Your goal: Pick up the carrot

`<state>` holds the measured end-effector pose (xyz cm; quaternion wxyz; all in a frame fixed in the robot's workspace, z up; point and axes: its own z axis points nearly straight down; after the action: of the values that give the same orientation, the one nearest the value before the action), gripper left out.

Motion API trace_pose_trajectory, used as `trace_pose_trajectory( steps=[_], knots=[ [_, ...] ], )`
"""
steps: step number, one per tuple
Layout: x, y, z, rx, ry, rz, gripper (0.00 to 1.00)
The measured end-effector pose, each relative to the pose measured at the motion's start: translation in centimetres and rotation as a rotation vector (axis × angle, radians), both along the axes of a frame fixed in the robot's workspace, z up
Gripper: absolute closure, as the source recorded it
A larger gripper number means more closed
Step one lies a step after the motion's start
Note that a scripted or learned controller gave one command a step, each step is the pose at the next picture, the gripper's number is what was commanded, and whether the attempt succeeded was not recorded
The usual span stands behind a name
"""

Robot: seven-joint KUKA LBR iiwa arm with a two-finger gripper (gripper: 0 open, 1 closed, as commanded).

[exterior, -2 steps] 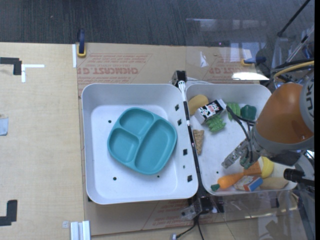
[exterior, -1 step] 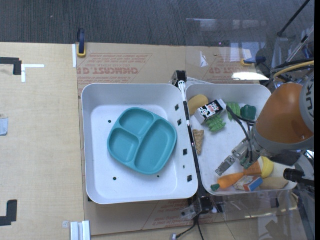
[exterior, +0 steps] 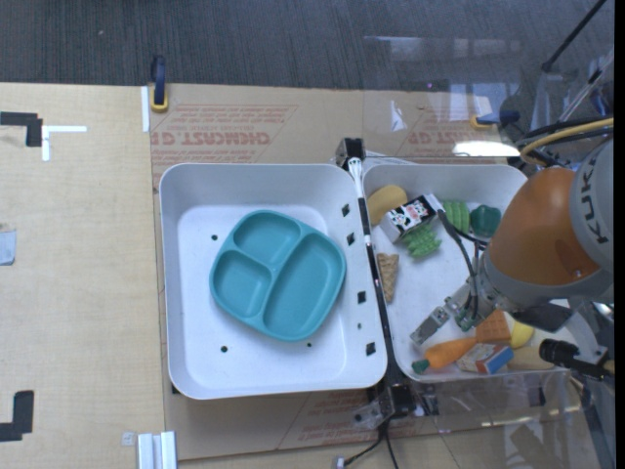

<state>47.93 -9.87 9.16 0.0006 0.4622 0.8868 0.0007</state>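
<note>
- Carrot (exterior: 451, 353) lies at the near edge of the right bin (exterior: 410, 291), green end pointing left, beside a small carton (exterior: 491, 360).
- Hand (exterior: 441, 319) hangs just above the carrot; whether it is open or closed cannot be told.
- Teal plate (exterior: 278, 275) sits in the left bin (exterior: 186, 340).

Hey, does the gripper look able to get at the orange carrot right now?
Probably yes. The gripper hangs just above the orange carrot in the right white bin, with nothing lying over its top; a small carton crowds its right end.
</note>
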Motion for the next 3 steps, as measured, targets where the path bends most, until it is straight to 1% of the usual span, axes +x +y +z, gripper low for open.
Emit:
trace_pose_trajectory(
  steps=[1,2,3],
  knots=[
    [0.22,-0.11,0.91,-0.001,-0.005,-0.003,1.00],
    [0.22,-0.11,0.91,-0.001,-0.005,-0.004,0.00],
    [0.46,-0.21,1.83,-0.002,-0.010,-0.004,1.00]
  ],
)
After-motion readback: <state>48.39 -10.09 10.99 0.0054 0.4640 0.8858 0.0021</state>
